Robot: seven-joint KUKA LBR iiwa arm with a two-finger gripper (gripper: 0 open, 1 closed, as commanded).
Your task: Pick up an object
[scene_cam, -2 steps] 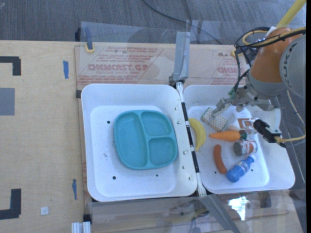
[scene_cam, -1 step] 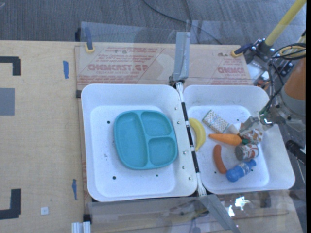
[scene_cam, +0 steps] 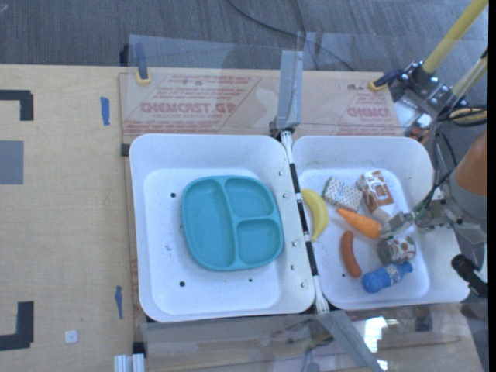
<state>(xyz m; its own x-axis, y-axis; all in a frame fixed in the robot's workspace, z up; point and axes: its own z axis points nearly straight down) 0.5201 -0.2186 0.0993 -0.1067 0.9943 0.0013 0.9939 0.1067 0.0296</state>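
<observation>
White plastic bins sit side by side on the bench. The left bin (scene_cam: 155,208) holds a teal divided plate (scene_cam: 232,222); the right bin (scene_cam: 418,157) holds the small toy foods.

From the camera above, the gripper (scene_cam: 400,227) hangs low in the right bin, reaching in from the right. Its tip is just beside the right end of the carrot (scene_cam: 359,222), which I take as the likeliest thing to pick. The carrot lies to the gripper's left, its long axis running from upper left down to lower right, so its nearer end points at the tool. It is orange, slim and tapered. A small printed can (scene_cam: 399,249) is just below the gripper, a blue bottle (scene_cam: 386,277) lower still. Whether the gripper is spread or closed cannot be told, and nothing is seen grasped.

A banana (scene_cam: 315,212), a sausage (scene_cam: 350,254) and two packets (scene_cam: 343,194) (scene_cam: 375,191) lie nearby.
</observation>
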